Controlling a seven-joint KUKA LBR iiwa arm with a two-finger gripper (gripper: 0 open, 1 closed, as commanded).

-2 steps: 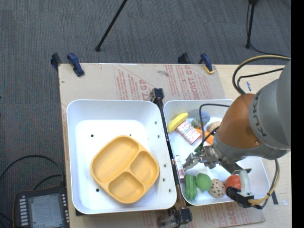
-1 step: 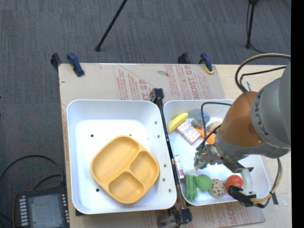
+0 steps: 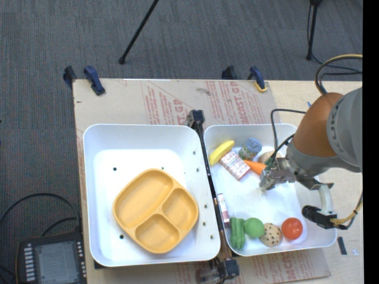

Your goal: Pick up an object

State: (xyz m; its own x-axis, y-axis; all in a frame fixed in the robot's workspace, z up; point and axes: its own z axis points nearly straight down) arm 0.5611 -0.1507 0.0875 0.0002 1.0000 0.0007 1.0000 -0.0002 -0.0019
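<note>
White plastic forms the two shallow bins on the desk (image 3: 148,96): the left bin (image 3: 100,141) carries a yellow divided tray (image 3: 155,210), and the right bin (image 3: 290,241) carries the small items from which one is to be picked. The pincer (image 3: 267,181) is lowered into the right bin over bare white floor, near the bin's middle; whether it is wide or narrow cannot be told from the camera view, and nothing is seen held in it. The nearest candidate is judged to be the orange carrot (image 3: 256,166), which lies just beside the pincer on its upper left, with the pink-and-white box (image 3: 235,165) touching or nearly touching the carrot further left. A yellow banana (image 3: 221,151) and a blue-grey item (image 3: 251,147) lie beyond these, toward the bin's far wall. Along the near wall, well apart from the pincer, a green pepper-like piece (image 3: 237,232), a green ball (image 3: 254,227), a speckled ball (image 3: 272,235) and a red ball (image 3: 292,228) are lined up. For the step in hand, it is advised that a single item be chosen, that the pincer be centred over it with the closing direction set across its narrow side, and that descent be completed before closure. Crowded neighbours should be avoided, since the carrot and box lie close enough for one to be nudged. Round items are judged likely to roll away.
</note>
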